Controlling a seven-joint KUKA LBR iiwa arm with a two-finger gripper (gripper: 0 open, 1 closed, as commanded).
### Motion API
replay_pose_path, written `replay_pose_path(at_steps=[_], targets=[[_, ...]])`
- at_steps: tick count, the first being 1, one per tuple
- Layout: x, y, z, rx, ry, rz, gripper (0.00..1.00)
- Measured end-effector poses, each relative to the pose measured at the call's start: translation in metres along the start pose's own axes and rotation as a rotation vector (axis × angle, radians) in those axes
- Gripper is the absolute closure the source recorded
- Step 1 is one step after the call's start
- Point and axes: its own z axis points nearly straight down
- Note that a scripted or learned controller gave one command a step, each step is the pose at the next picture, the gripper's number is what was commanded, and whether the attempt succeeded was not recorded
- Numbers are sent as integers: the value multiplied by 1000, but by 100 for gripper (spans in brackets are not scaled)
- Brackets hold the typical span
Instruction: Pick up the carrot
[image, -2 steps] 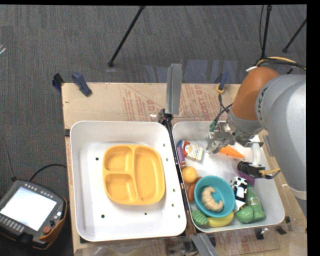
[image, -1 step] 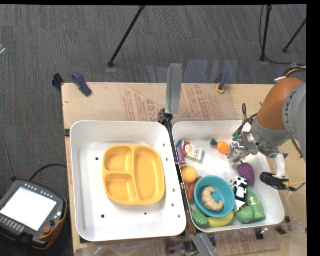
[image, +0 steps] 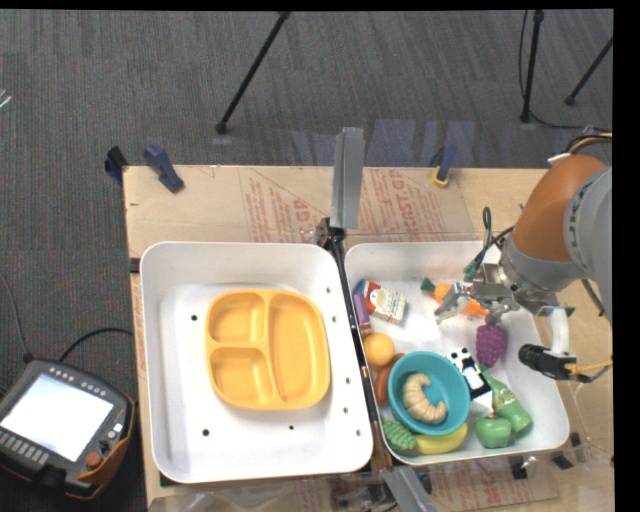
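Wooden bench (image: 250, 200), clamped at its rear edge, bearing two shallow white bins side by side. Left bin (image: 170, 440): holding a yellow divided plate (image: 268, 348) with three compartments, lying flat near the bin's middle. Right bin (image: 400, 258): crowded with toy food. Grey arm (image: 560, 225) with orange band, entering from the right and reaching down over the right bin's rear half. Teal bowl (image: 430, 395) toward the bin's front, with a pale croissant-like piece (image: 427, 396) curled inside it. Yellow banana (image: 445, 440) tucked under the bowl's front edge, next to a green ridged piece (image: 399, 434) at the front left corner. Green pepper-like pieces (image: 500, 425) at the front right. Purple grape bunch (image: 490, 343) just below the gripper (image: 468, 303). Orange fruit (image: 378, 349) against the bin's left wall, above a reddish piece partly hidden by the bowl. Small printed carton (image: 385, 302) near the rear left. Black-and-white piece (image: 466, 368) beside the bowl's right rim. Carrot (image: 441, 292), orange with a green top, lying at the bin's rear centre, just left of the gripper and partly covered by it. Contact between gripper and carrot: impossible to tell; opening of the claw likewise impossible to tell from this angle.
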Motion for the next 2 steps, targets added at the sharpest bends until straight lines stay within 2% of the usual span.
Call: replay_pose_path(at_steps=[1, 2], targets=[[1, 37, 9, -1, -1, 15, 0], [2, 38, 8, -2, 0, 180, 0]])
